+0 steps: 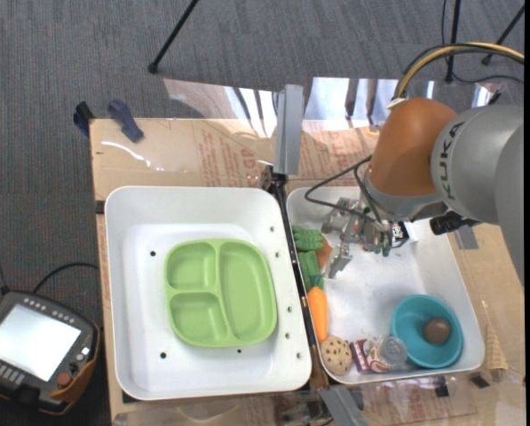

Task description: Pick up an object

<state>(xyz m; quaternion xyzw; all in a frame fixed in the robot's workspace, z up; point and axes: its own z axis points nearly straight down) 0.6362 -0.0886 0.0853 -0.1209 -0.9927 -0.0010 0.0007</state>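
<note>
Camera view: gripper (pixel 340 254) hangs over the right bin (pixel 448 264), honestly can't tell its state.
Targets: carrot (pixel 319 313) and green veg (pixel 308 240) hug that bin's left wall.
Risk: probably clips the wall, grabs nothing.

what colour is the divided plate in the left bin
Light green; the divided plate lies in the left bin, seen plainly in the camera view.

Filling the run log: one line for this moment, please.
gripper: low in right bin, by green item | grasp: unclear | carrot: lying | green tray: left bin
</note>
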